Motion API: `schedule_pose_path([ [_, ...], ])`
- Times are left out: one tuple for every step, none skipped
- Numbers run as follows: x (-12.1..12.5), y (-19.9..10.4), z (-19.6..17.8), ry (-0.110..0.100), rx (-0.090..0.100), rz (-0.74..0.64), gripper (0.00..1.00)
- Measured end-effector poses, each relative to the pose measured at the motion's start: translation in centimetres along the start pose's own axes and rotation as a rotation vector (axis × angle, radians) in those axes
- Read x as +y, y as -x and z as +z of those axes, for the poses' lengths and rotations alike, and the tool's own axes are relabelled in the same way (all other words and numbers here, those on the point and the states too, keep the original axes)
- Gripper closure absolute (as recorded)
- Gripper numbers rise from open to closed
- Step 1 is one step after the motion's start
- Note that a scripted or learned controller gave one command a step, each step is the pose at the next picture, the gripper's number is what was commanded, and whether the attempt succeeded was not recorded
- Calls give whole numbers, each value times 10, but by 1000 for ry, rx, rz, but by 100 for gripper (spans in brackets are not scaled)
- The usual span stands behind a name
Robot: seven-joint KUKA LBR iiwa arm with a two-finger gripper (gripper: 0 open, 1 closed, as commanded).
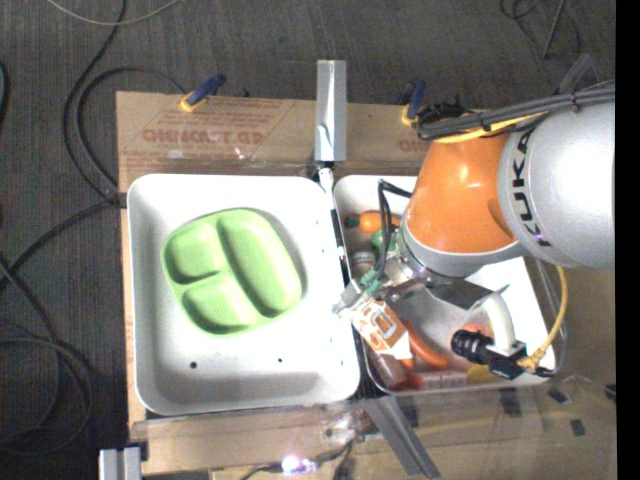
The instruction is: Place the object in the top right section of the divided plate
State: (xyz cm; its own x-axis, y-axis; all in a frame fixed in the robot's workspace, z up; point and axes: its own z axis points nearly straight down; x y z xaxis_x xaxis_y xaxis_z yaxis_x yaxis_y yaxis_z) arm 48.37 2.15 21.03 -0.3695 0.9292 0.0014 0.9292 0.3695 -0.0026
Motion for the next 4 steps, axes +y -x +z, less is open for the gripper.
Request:
schedule_pose_path([
  [11, -29, 6, -3, 0, -58, 100],
  [28, -49, -9, -1, 0, -123, 100],
  [24, -60, -67, 1, -3, -92, 100],
  [53, 44, -52, -1, -4, -127, 100],
])
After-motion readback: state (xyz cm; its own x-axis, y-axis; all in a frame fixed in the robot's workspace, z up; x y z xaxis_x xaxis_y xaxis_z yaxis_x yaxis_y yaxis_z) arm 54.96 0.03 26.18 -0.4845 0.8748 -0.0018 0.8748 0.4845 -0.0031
